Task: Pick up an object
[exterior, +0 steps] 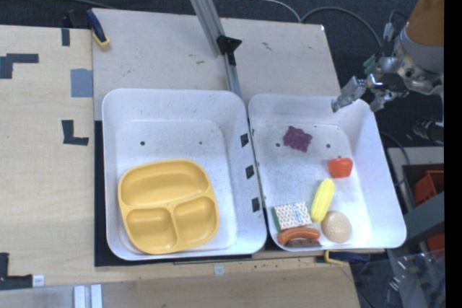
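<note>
Right now the tool point(355, 94) hangs over the far right corner of the right-hand bin point(381, 177), just above its rim, and from this angle I cannot tell how it is set. Nothing is in its grip as far as I can see. Everything worth picking lies in that same bin: a purple lump point(297, 138) alone near the middle, a small red-orange piece point(341, 167) closer to the right wall, and then a tight cluster at the near edge, where a yellow corn cob point(323, 199) leans against a pale round thing point(336, 226), with a patterned packet point(292, 215) and a red sausage point(298, 234) pressed up beside them. The left bin point(173, 108) carries a yellow divided plate point(168, 206). My worry is the cluster: going in there, the tool could land on two things at once or shove one into its neighbour and come up with nothing. The sloped wall is close to the red-orange piece, so a descent there might clip the rim. The purple lump looks like the safest bet, though it sits low and could slip out.
</note>
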Robot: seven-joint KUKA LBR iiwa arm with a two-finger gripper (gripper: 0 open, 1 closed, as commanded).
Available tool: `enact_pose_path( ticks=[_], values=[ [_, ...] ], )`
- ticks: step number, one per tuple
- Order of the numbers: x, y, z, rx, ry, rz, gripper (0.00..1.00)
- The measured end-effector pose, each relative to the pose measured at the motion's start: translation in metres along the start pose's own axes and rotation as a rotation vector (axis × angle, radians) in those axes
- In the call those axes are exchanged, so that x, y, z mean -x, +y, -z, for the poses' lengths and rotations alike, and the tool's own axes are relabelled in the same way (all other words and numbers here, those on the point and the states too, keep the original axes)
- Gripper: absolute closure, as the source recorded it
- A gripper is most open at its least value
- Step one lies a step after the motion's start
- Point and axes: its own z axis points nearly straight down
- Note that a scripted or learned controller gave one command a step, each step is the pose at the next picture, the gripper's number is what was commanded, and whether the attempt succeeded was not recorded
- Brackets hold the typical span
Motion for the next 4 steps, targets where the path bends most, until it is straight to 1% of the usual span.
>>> enact_pose_path(
  ticks=[1,2,3,4],
  values=[
    [-0.036,0.072,-0.106,-0.004,0.002,0.003,0.0],
    [0.035,0.014,-0.188,-0.005,0.0,-0.007,0.0],
    [-0.048,0.023,-0.185,-0.001,0.004,0.006,0.0],
    [-0.069,-0.096,-0.184,0.0,0.001,-0.002,0.0]
  ],
)
